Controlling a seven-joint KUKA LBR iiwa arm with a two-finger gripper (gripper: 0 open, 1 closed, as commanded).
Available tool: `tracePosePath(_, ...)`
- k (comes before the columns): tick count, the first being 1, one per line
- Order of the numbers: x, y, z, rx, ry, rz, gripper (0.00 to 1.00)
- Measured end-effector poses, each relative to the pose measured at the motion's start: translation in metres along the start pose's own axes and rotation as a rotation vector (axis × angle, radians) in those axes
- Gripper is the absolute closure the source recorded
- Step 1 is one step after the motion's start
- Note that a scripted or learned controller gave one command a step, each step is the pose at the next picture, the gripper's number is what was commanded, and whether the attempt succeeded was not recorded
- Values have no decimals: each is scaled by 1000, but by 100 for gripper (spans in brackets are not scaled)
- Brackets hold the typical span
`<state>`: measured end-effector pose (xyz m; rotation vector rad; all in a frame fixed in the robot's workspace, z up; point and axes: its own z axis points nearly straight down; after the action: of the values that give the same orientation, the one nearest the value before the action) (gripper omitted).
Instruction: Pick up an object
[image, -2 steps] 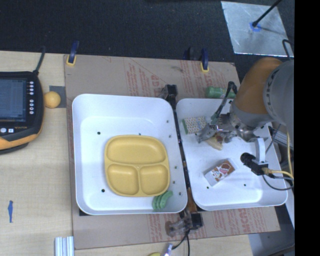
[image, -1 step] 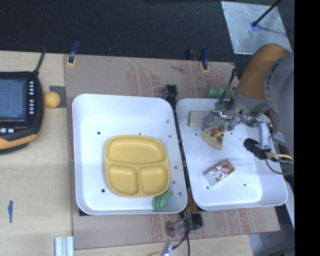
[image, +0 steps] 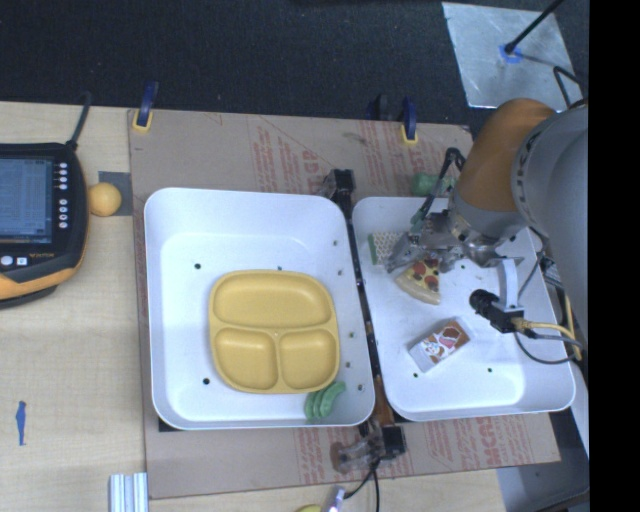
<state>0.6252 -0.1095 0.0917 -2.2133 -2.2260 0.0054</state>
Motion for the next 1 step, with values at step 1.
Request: tracePosePath(1, 6, 31, -1, -2, 1, 2, 0)
